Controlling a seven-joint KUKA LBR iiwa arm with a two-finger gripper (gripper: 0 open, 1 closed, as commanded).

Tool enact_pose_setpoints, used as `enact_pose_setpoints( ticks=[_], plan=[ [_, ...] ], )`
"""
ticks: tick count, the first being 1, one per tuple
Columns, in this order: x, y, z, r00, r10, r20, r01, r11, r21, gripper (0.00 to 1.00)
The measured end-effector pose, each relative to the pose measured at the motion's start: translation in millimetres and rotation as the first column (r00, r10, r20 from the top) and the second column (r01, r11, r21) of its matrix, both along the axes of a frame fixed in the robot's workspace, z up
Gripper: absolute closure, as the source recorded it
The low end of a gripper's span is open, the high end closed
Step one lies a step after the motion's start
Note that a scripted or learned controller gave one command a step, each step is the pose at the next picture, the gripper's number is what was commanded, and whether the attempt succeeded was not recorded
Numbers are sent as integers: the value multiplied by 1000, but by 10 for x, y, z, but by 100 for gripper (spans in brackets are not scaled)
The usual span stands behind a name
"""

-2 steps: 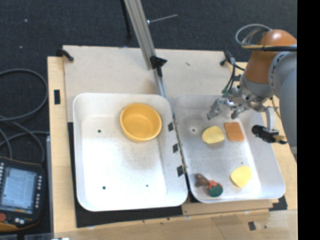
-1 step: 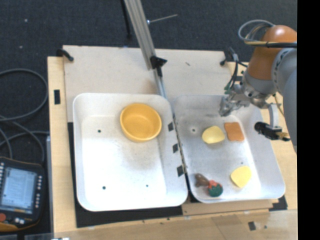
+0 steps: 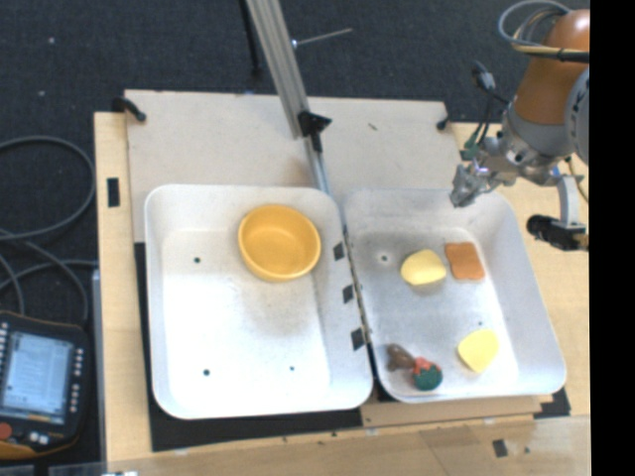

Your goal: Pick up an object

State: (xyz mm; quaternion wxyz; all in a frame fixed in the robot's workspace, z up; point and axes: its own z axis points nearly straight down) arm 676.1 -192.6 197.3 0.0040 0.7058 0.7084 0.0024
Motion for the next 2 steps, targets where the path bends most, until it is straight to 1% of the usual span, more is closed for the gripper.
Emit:
enact_pose_setpoints(
  ticks=[1, 2],
  plan=[
    [-51, 13, 474, 1000, 1, -2, -1, 1000, 1, 100],
    [-42, -2, 857, 1000, 1, -3, -1, 1000, 1, 100]
  ],
)
